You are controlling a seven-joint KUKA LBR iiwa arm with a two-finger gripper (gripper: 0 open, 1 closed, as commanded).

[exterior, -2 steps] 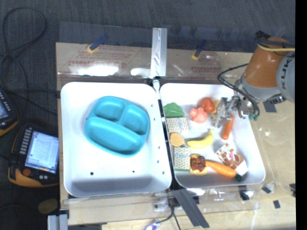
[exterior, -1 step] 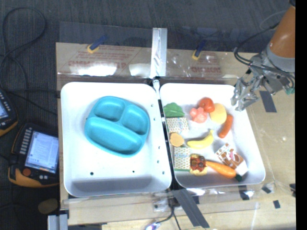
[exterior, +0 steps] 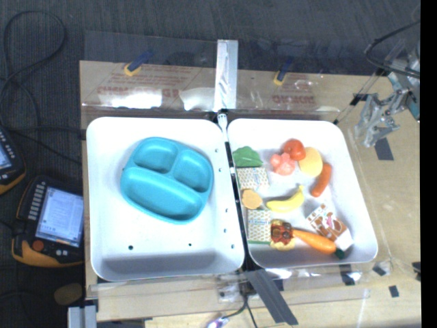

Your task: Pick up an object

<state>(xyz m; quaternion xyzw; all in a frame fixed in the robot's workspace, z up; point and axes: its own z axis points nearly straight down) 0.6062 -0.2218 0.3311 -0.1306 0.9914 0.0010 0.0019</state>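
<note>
Lying in the right-hand white bin, the yellow plastic banana runs its long axis roughly left to right among the other toy foods. My claw hangs outside that bin's upper right corner, so the banana sits down and to the left; whether it is clenched I cannot tell.

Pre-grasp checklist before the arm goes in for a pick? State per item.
1. Gripper outside both bins, over the bench at upper right: ok.
2. Finger state: cannot tell.
3. Targets present in right bin: banana, carrot, tomato: ok.
4. Items spaced for a clean grasp: not ok; tomato and neighbours crowd together, carrot touches other pieces.
5. Left bin holds just the blue divided plate, lying flat: ok.
6. Nothing held yet: cannot tell.
</note>
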